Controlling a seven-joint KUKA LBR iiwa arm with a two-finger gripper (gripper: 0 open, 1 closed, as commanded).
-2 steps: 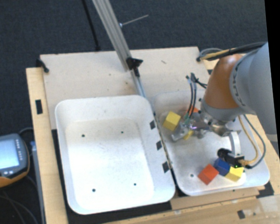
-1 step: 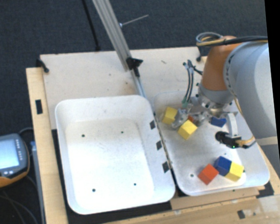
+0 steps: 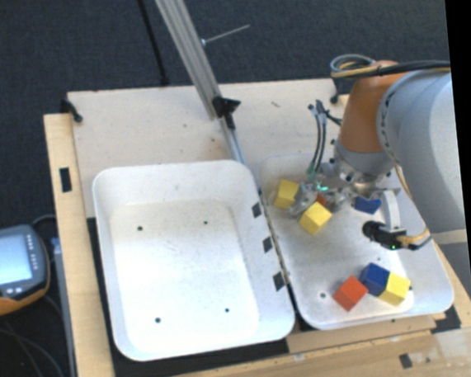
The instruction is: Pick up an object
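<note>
The right white bin (image 3: 309,259) holds several blocks. Two yellow cubes lie near its upper left: one (image 3: 286,193) by the rim and one (image 3: 315,217) just below the gripper. My gripper (image 3: 319,197) hangs low between those two yellow cubes, right above the lower one. A blue block (image 3: 368,205) peeks out from under the wrist. Near the bin's front sit a red cube (image 3: 350,293), a blue cube (image 3: 375,277) and a yellow cube (image 3: 396,289), clustered together.
The left white bin (image 3: 184,259) lies beside the right one. A slanted aluminium post (image 3: 193,51) rises from behind the bins. The grey arm with its orange band (image 3: 361,117) covers the right bin's upper right part. A handheld controller (image 3: 7,268) rests off the bench at left.
</note>
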